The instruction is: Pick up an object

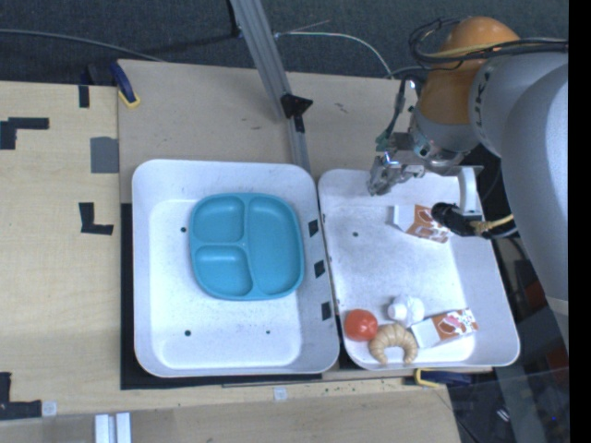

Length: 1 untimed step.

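My gripper (380, 185) hangs over the far left part of the right bin (417, 266), with nothing seen between its fingers. A small white and orange carton (420, 221) lies just to its right in the same bin. Along the bin's near edge sit a red ball (360, 323), a tan croissant (393, 341), a small white object (404, 308) and a second white and orange packet (446, 327).
The left bin (166, 340) holds a blue divided plate (247, 245). A grey metal post (266, 53) slants up from between the bins at the back. The arm's grey body and orange band (462, 72) fill the upper right.
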Available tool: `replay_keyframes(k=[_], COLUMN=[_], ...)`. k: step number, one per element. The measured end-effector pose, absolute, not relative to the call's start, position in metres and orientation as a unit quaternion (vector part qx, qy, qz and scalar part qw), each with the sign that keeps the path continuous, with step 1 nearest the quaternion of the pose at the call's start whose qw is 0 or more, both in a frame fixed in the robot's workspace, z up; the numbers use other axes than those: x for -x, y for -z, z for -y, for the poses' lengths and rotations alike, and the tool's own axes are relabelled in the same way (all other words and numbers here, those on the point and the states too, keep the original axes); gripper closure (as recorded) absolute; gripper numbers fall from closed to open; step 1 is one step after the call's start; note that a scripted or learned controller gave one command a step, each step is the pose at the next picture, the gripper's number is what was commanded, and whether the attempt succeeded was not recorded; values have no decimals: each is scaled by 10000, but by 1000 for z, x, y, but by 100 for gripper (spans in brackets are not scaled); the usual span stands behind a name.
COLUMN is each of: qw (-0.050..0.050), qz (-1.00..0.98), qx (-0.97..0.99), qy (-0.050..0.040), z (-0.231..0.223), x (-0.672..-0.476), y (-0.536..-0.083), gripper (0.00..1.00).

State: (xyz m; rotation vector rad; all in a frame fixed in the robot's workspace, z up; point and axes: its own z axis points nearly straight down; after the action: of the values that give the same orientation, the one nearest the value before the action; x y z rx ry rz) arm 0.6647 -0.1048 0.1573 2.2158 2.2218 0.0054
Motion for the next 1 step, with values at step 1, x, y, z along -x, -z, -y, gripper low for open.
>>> replay_keyframes(k=[1], qw=[24], qz=[-7080], qx=[-7062], qy=[-19], z=[101], x=[-675], y=[-215], gripper=[100])
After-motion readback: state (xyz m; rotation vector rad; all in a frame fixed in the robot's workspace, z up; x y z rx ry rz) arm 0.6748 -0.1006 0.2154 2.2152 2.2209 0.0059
